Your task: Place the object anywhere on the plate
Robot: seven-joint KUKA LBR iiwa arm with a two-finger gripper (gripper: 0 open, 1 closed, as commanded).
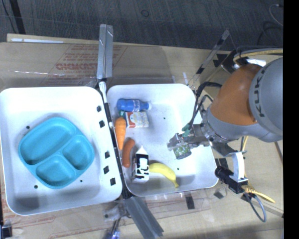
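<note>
Gripper (pixel 181 146) low over the right bin (pixel 162 91), finger state unclear, banana (pixel 164 173) just beside, blue plate (pixel 56 152) in the left bin (pixel 45 94).

Blue plate (pixel 56 152) in left bin (pixel 20 103), banana (pixel 164 173), carrot (pixel 120 133), bottle (pixel 132 105) in right bin (pixel 164 91), gripper (pixel 182 146) above

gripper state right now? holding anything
gripper: over the right bin, well apart from the banana; cannot be told whether it is open, closed or holding anything.
</note>
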